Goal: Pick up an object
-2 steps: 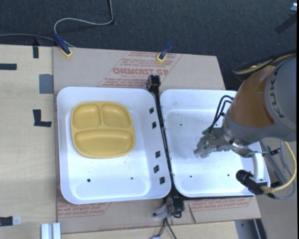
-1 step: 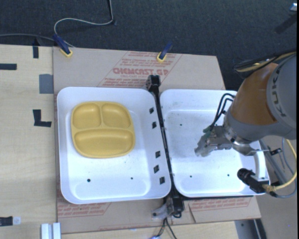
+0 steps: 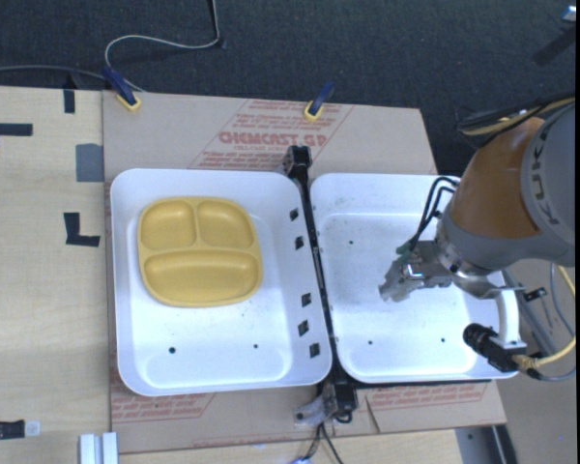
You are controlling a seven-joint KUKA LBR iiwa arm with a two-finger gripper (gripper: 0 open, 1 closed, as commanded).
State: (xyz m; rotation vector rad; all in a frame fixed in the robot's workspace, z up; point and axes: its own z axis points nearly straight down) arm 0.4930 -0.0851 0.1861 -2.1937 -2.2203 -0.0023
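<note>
Cardboard (image 3: 261, 133) covers the table under two white bins. Nearest, the tool (image 3: 398, 286) hangs low in the right bin (image 3: 367, 351); its finger state cannot be told. Farther left, a yellow plate (image 3: 199, 250) lies in the left bin (image 3: 213, 361).

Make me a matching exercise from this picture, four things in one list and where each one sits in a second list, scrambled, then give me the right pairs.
Things:
1. yellow divided plate
2. gripper
3. yellow clamps
4. black clips

Places:
A. over the right bin
B. on the far edge of the cardboard sheet
C. along the seam between the two bins
D. in the left bin, toward its far left part

Pairs: 1-D, 2-A, 3-B, 4-C
</note>
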